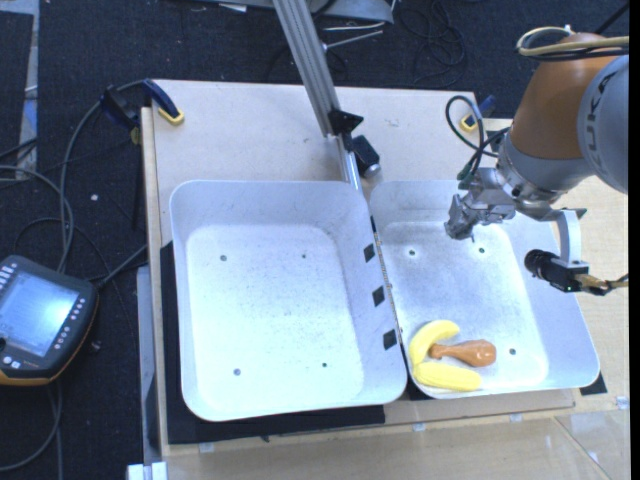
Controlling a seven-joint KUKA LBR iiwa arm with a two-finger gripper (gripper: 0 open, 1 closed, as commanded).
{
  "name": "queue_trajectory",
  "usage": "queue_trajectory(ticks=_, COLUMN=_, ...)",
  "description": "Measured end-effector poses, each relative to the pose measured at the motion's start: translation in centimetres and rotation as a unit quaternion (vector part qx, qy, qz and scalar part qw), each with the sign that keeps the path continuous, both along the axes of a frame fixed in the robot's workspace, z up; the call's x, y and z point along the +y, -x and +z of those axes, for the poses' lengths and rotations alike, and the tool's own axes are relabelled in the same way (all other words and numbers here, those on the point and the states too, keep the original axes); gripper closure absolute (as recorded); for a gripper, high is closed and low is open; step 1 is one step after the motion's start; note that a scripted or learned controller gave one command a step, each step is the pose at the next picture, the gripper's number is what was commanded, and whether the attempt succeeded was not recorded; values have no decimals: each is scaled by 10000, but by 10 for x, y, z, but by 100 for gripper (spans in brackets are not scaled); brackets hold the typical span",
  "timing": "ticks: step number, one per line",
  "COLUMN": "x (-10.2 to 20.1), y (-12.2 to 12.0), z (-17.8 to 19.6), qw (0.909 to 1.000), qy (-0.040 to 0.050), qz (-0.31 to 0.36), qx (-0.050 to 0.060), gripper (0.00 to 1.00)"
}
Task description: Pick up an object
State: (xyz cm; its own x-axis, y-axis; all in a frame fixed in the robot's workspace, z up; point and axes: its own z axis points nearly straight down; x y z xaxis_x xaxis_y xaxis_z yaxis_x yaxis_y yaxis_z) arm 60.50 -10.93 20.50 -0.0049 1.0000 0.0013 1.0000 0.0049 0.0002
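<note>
Both bins (270,298) look like matt white plastic, finely speckled. The bench (250,128) is pale, smooth wood. The banana (432,340) and drumstick (470,353) look like smooth, slightly glossy plastic. The gripper (462,223) is dull grey metal.

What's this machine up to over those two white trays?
A robot arm reaches in from the right, and its gripper hangs over the far part of the right bin. It is meant to pick something up. The things to grab, a yellow banana, another yellow piece and a brown drumstick-shaped toy, lie bunched at that bin's near edge, untouched.
</note>
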Motion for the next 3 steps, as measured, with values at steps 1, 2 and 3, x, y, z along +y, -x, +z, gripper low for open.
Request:
queue_trajectory(ticks=1, x=53, y=0, z=-5, qw=10000, qy=0, qz=-1, qx=2, gripper=100)
queue_trajectory(ticks=2, x=114, y=-3, z=-3, qw=10000, qy=-1, qz=4, qx=1, gripper=100)
queue_trajectory(ticks=3, x=163, y=9, z=7, qw=10000, qy=0, qz=1, qx=-2, gripper=100)
